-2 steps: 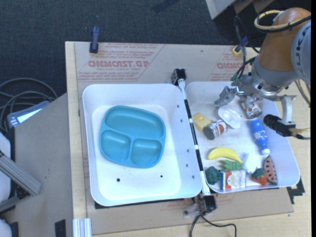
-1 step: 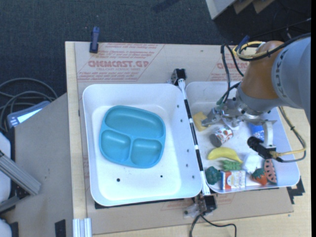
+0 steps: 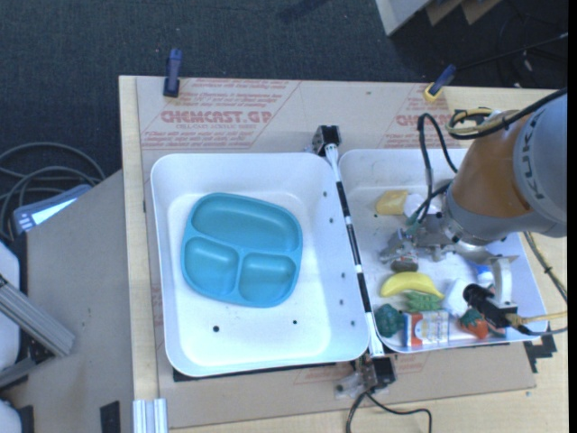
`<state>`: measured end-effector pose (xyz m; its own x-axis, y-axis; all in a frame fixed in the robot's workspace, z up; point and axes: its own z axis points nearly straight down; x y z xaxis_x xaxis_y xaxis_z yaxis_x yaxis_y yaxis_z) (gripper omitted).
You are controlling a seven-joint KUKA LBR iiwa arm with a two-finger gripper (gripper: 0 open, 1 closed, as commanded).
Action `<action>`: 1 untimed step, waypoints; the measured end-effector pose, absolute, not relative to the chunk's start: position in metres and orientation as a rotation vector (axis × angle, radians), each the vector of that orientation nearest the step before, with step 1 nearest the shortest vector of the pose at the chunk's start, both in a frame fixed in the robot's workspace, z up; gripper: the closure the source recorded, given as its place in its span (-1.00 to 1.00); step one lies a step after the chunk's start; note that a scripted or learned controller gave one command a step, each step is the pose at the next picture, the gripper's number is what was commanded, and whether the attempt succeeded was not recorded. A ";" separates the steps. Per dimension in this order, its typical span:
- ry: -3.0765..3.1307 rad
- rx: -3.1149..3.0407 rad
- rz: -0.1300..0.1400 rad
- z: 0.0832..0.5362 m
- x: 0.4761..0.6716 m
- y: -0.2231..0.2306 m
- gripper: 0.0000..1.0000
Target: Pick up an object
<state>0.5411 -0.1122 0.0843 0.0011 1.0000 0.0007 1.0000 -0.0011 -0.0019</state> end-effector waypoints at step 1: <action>-2.219 -2.220 0.001 0.084 0.522 -0.097 -1.00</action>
